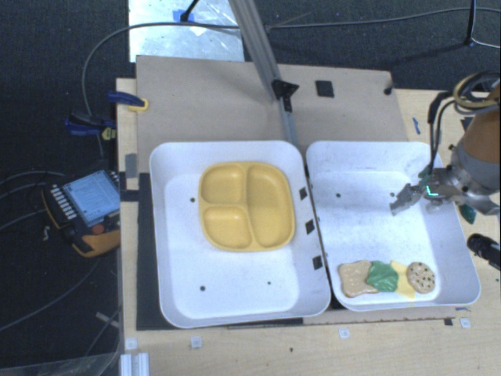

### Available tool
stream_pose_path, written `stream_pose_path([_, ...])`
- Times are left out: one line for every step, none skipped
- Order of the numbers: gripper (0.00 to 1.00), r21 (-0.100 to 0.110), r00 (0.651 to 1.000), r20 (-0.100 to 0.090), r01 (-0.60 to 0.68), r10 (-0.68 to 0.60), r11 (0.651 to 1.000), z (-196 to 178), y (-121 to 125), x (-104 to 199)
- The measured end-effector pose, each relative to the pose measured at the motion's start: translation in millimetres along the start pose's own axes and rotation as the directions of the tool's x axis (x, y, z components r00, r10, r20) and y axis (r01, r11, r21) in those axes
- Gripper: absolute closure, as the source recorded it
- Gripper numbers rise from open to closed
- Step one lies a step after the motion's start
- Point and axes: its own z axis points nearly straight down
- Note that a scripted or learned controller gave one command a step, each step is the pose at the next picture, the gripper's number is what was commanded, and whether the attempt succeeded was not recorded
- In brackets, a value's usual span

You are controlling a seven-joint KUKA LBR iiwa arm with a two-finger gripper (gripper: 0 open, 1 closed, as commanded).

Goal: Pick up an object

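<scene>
Over right bin (344, 163): jaws (407, 200) state unclear | 4 food items (387, 278) | left bin (172, 210): 1 yellow plate (246, 206)

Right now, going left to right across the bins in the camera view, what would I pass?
Yellow divided plate → toast slice → green leaf piece → cookie, with the gripper above that row in the right bin.

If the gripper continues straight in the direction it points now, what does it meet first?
The gripper points left and downward, so probably the bare floor of the right bin. The food pieces lie nearer the camera, off that line. Depth is uncertain.
</scene>
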Motion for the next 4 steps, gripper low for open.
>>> stream_pose_path([0.00, -0.003, 1.000, 0.001, 0.001, -0.001, 1.000, -1.1, 0.8, 0.0])
stream_pose_path([0.00, 0.000, 1.000, 0.000, -0.001, 0.001, 1.000, 43.6, 8.4, 1.1])
stream_pose_path([0.00, 0.001, 1.000, 0.000, -0.003, 0.003, 1.000, 87.9, 6.5, -5.5])
stream_pose_path([0.00, -0.005, 1.000, 0.001, -0.003, 0.003, 1.000, 101.2, 8.6, -5.7])
